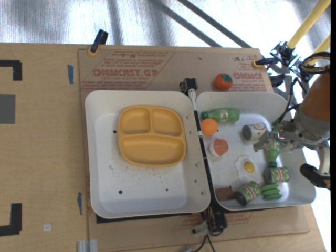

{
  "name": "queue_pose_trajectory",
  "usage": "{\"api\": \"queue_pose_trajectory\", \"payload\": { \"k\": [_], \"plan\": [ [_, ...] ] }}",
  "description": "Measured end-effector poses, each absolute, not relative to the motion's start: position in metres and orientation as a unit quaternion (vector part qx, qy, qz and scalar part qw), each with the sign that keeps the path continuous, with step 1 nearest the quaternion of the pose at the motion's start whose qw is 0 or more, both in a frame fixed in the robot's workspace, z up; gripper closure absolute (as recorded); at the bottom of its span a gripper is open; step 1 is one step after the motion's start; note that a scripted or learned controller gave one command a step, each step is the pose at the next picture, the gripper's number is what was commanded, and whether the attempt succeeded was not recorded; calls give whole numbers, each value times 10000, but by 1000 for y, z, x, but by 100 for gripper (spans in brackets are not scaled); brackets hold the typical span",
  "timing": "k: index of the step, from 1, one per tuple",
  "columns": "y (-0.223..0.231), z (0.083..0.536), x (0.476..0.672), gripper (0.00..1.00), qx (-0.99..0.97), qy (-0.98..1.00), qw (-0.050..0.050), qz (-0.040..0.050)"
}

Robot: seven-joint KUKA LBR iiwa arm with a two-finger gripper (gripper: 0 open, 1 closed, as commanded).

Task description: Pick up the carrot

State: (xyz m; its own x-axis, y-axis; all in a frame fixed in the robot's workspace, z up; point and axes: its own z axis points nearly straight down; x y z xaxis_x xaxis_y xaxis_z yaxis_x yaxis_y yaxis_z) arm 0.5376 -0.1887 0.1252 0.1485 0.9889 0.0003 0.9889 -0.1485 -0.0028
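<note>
A small orange rounded piece (209, 126), the only carrot-coloured thing in the bins, lies at the left wall of the right bin (299, 190). It touches a green bottle (220, 114) lying on its side. My gripper (274, 140) hangs over the right half of that bin, well to the right of the orange piece. Right under the gripper is an upright green bottle (272, 155). The wrist hides how the gripper meets it.
The right bin also holds a white-and-red slice (219, 147), a fried egg (245, 166), a white can (253, 132), two labelled cans (278, 175) (248, 191) and a pea pod (271, 193). A yellow divided plate (152, 135) lies in the left bin (105, 193). A tomato (223, 81) sits on the cardboard behind.
</note>
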Motion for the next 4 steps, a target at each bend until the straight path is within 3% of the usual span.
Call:
{"api": "queue_pose_trajectory", "payload": {
  "k": [1, 2, 3, 4],
  "plan": [
    [-168, 168, 492, 0, -9081, -4188, 20, 8],
    [-168, 178, 493, 100, -9078, -4194, 16, 3],
    [-161, 171, 509, 100, -9670, -2547, 3, 6],
    [-80, 184, 486, 100, -9830, -1836, 26, 20]
  ]
}}
